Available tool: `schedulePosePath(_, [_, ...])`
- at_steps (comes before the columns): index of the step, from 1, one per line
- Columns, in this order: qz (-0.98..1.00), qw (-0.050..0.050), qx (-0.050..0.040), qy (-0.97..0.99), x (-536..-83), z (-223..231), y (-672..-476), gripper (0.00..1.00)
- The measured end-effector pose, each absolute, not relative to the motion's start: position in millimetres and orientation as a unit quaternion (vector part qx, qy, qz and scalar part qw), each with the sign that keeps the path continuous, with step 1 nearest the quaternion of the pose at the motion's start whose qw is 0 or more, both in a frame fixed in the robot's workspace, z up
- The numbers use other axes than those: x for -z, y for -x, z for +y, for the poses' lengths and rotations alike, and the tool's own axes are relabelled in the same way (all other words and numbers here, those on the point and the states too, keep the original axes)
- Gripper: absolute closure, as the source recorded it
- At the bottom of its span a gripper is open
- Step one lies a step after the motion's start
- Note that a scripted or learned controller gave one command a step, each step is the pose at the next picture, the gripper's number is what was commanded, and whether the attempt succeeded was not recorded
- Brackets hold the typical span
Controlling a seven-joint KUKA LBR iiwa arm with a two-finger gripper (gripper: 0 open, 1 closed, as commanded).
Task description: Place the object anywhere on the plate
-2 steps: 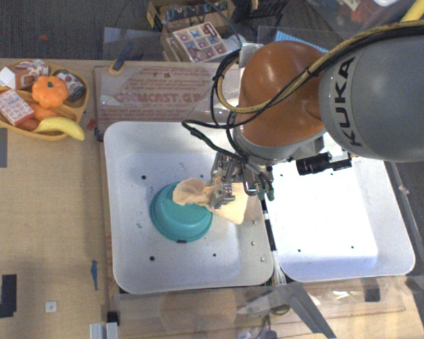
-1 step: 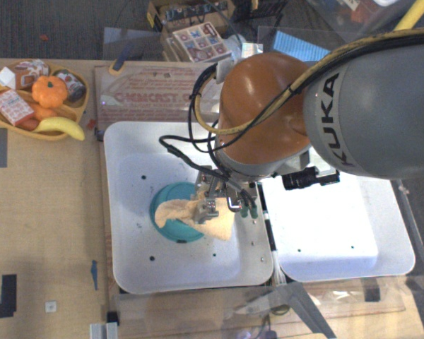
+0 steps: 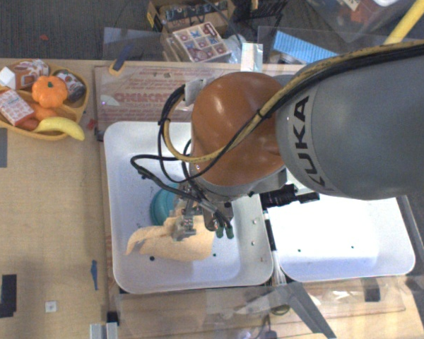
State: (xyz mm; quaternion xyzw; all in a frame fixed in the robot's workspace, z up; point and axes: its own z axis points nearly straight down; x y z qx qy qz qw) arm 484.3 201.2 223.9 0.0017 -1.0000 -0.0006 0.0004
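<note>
Position of the tan object [image 3: 162, 244] against the fingers [image 3: 201, 228] is what the coming move is judged to turn on. The object, a soft-looking, elongated, crumpled piece, is seen directly beneath the fingers and spreading away from them toward the view's left. Its long axis runs roughly left to right across the picture, with the far end tapering off well to the left of the fingers. Its near end rises up against the wrist hardware, so contact there is likely but cannot be confirmed.

How far the fingers are open, and whether anything is held between them, cannot be told: cables and the orange band [image 3: 233, 129] of the arm [image 3: 353, 119] crowd the spot.

The teal plate [image 3: 161, 205] is seen just up and to the left of the fingers, partly hidden under the arm. Its visible edge lies just beside the object's upper side; whether the two touch cannot be made out. Both lie inside the left bin [image 3: 116, 189], while the right bin [image 3: 353, 249] lies well off on the other side of the fingers.

The task is judged not yet done, since the object's bulk rests on the bin floor. Only a short carry up and to the left would be called for, provided a firm hold is first gained near the object's thicker end
</note>
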Motion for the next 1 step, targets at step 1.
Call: schedulePosePath(1, [-1.0, 0.0, 0.0007, -0.002, -224.1, 201.0, -484.5, 0.0])
